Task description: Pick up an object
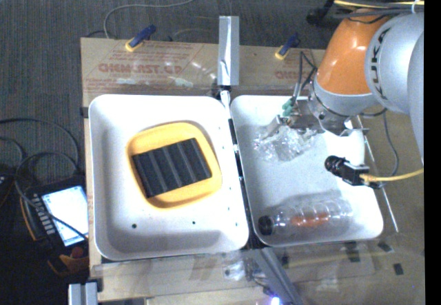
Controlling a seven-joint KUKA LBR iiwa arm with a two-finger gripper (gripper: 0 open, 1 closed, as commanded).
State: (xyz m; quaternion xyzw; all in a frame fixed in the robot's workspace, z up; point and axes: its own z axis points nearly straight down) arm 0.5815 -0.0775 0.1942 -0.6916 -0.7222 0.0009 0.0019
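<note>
In the right bin (pixel 310 180) a crumpled clear plastic wrapper (pixel 281 142) lies near the top middle. A clear plastic bottle (pixel 306 216) with orange contents and a dark cap lies on its side along the bin's near edge. My gripper (pixel 296 120) hangs over the upper part of the right bin, right at the wrapper's top edge, under the orange and grey wrist. The left bin (pixel 110 124) holds a yellow tray (pixel 176 164) with a black ribbed insert.
A small black part on a yellow cable (pixel 344 168) juts over the right bin's right side. A metal post (pixel 228 49) stands behind the divider between the bins. Blue clamps (pixel 140 37) hold the cardboard backing. A tablet (pixel 62 212) lies on the floor at left.
</note>
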